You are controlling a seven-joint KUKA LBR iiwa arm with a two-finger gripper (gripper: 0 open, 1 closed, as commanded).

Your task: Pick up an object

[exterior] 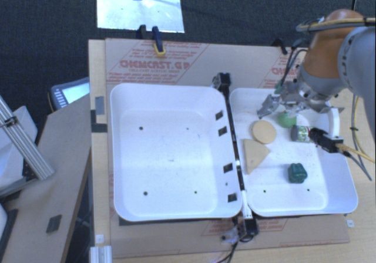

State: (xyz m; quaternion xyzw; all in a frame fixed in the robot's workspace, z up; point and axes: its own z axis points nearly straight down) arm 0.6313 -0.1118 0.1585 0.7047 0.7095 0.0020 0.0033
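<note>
In the right bin lie a round tan disc, a tan wedge, a dark green lump, a pale green piece and a small silver-green cylinder. My gripper hangs low over the bin's far part, just above the pale green piece and beside the disc. The wrist partly covers the pale green piece. Nothing shows as lifted off the bin floor.
The left bin stands beside the right one, with a black hinged divider between them. Both rest on a cardboard sheet. The grey and orange arm reaches in over the far right corner.
</note>
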